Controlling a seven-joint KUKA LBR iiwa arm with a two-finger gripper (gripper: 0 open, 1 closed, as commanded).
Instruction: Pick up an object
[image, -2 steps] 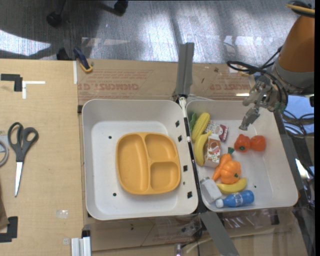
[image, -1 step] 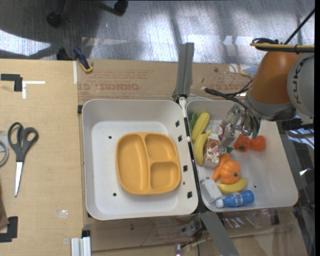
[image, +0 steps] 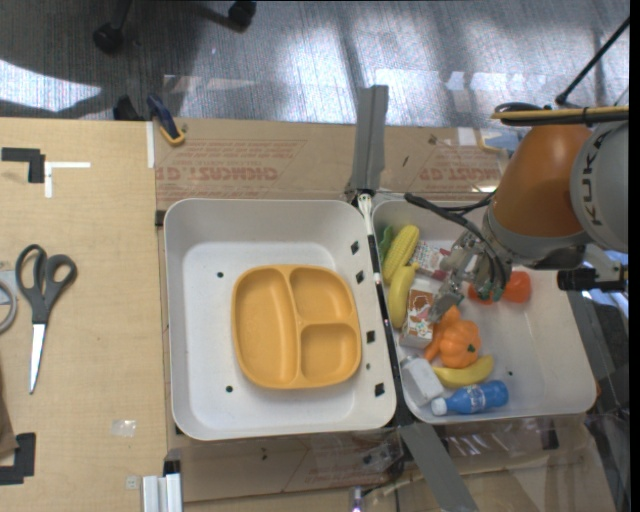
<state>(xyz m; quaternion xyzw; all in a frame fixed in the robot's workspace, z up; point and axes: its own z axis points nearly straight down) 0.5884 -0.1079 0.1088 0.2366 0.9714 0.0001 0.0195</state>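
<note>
The right bin holds a jumble of toy food. Two yellow bananas lie along its left wall, and beside them sit red-and-white snack packets. An orange pumpkin rests mid-bin with a small banana just below it. At the front edge lie a blue bottle and a white block. My gripper hangs low over the packets, just above the pumpkin. A red-orange fruit lies close to its right side. I see nothing held.
The left bin carries a yellow divided plate. Scissors lie on the wooden bench far left. A grey bar stands behind the wall between the bins. The arm's orange band looms over the right bin's back.
</note>
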